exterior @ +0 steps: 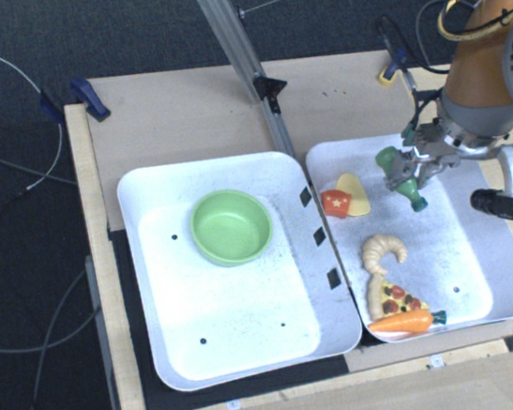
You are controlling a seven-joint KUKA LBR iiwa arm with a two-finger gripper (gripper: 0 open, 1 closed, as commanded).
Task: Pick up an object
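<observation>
My gripper (pixel 413 171) hangs over the upper middle of the right bin (pixel 490 252), reaching in from the right. A green toy (pixel 390 161) sits between its fingers, with a rounded end poking out to the upper left and a thin end (pixel 416 200) sticking out below. The gripper is shut on this toy. Other pickable items lie in the same bin: a red and yellow piece (pixel 345 198) just to the left, a beige croissant (pixel 383 253), a pizza slice (pixel 393 299) and an orange carrot (pixel 404 323) near the front edge.
The left bin (pixel 181 342) holds a light green bowl (pixel 231 226). A metal post (pixel 238 36) slants across the bench behind the bins. A black part of the arm (pixel 502 203) juts over the right bin's right side.
</observation>
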